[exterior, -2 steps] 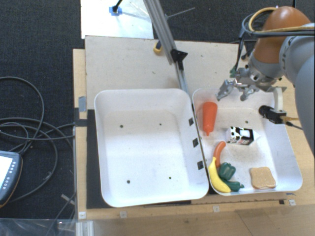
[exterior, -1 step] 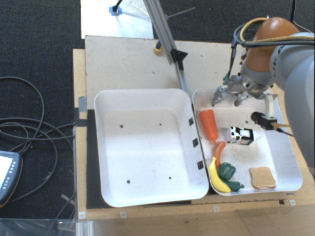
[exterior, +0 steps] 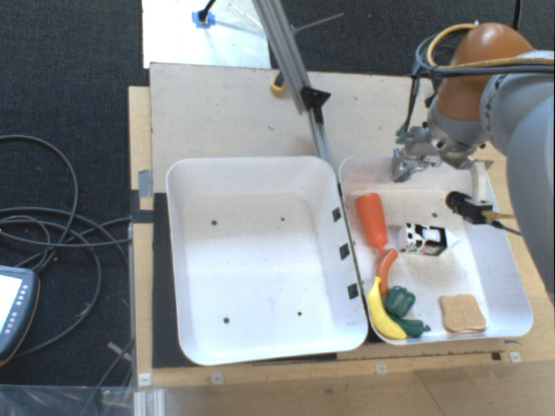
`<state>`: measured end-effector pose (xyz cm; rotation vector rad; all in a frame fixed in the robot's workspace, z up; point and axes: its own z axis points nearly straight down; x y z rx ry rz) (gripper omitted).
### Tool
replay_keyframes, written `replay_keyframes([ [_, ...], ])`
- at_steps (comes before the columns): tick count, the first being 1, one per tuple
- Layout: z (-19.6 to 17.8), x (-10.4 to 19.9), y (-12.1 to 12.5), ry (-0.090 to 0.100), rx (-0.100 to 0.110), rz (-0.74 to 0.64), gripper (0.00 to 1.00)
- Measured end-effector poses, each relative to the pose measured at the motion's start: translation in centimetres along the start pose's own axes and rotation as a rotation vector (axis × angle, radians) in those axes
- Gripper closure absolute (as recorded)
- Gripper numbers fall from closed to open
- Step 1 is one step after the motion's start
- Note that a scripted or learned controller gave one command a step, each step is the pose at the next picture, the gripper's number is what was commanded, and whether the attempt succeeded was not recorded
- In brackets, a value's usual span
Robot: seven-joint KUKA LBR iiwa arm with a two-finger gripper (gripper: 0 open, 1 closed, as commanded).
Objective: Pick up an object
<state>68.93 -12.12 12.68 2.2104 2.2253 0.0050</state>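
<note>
The right bin (exterior: 512,284) holds several small objects: an orange carrot-like piece (exterior: 373,219), a black and white cow-patterned block (exterior: 425,239), a yellow banana (exterior: 381,312), a dark green pepper-like piece (exterior: 402,305) and a tan slice of bread (exterior: 462,313). My gripper (exterior: 408,168) hangs over the bin's far rim, above and behind the carrot, with nothing seen between its fingers. It is apart from all the objects.
The left bin (exterior: 186,189) stands beside the right one. A slanted metal pole (exterior: 290,55) crosses the back of the bench. Cables and a tablet (exterior: 13,306) lie on the floor at left. The arm's orange band (exterior: 481,55) is at top right.
</note>
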Motion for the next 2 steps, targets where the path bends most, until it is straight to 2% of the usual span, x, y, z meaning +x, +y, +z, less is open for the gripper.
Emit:
replay_keyframes([
  [2,-11.8,0.9,0.4,-0.001,-0.005,0.001,1.0],
])
